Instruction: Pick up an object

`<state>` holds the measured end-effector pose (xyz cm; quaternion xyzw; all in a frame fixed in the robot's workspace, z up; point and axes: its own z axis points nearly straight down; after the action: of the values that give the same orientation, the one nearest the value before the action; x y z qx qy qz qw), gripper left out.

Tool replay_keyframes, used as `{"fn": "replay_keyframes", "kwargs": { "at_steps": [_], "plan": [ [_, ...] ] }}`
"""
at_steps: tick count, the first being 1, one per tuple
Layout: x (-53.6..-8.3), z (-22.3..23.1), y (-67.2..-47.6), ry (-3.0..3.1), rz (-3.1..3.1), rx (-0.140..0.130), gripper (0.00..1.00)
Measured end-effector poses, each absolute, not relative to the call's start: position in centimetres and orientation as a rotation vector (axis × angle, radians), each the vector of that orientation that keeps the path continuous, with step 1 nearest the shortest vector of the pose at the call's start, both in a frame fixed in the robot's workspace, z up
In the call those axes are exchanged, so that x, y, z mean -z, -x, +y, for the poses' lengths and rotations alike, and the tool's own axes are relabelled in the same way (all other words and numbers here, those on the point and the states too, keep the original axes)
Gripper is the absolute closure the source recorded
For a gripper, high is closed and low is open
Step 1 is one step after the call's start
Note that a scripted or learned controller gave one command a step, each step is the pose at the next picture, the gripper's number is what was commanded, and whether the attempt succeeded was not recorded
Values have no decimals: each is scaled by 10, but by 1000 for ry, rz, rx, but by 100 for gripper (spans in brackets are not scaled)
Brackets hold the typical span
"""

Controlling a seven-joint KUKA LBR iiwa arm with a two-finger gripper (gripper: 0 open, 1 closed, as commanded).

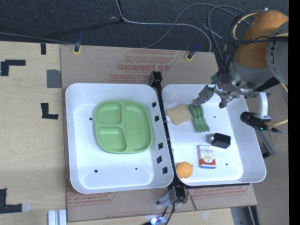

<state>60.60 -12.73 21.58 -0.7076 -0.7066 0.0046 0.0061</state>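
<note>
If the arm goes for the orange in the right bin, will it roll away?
Probably. The orange looks round and smooth, so a glancing push could roll it. It sits by the right bin's near-left corner, whose walls may stop it but crowd the fingers.

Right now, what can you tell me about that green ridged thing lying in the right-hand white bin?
The green ridged object looks like a soft plastic or rubbery toy, made of a few parallel bumpy strands, rather like a bunch of pea pods or beans. It lies flat on the floor of the right white bin, in the bin's upper middle, its length running roughly top to bottom in the camera view. Its upper left edge touches or nearly touches the tan sponge-like block. The robot's gripper hovers just above its upper end, not holding it.
</note>
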Motion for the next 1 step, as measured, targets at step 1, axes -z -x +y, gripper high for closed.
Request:
{"fn": "replay_keyframes", "kwargs": {
  "at_steps": [1],
  "plan": [
    [-224,-127,-609,2218,-2222,-1,0]
  ]
}}
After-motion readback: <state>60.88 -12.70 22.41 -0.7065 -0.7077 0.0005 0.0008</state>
